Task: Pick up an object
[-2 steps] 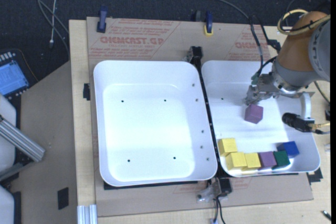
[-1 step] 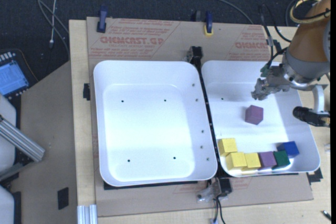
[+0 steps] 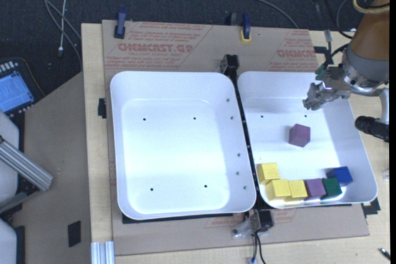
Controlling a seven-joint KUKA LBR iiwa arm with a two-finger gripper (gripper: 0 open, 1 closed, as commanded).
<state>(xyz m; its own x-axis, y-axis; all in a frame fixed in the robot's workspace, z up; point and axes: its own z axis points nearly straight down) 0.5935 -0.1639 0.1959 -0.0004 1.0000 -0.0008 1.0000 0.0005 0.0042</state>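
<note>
A purple cube (image 3: 299,135) lies alone near the middle of the right bin (image 3: 272,86). Along that bin's front wall sits a row of blocks: two yellow ones (image 3: 268,172) (image 3: 278,188) at the left, another yellow (image 3: 297,189), a purple one (image 3: 315,187), a green one (image 3: 331,187) and a blue one (image 3: 341,175). My gripper (image 3: 315,97) hangs over the bin's back right part, up and to the right of the lone purple cube. Nothing shows between its fingers.
The left bin (image 3: 124,133) stands beside the right one, with a black clip (image 3: 230,63) between them at the back. Blue clamps (image 3: 120,21) (image 3: 245,26) hold the cardboard sheet. Cables lie on the floor at the far left.
</note>
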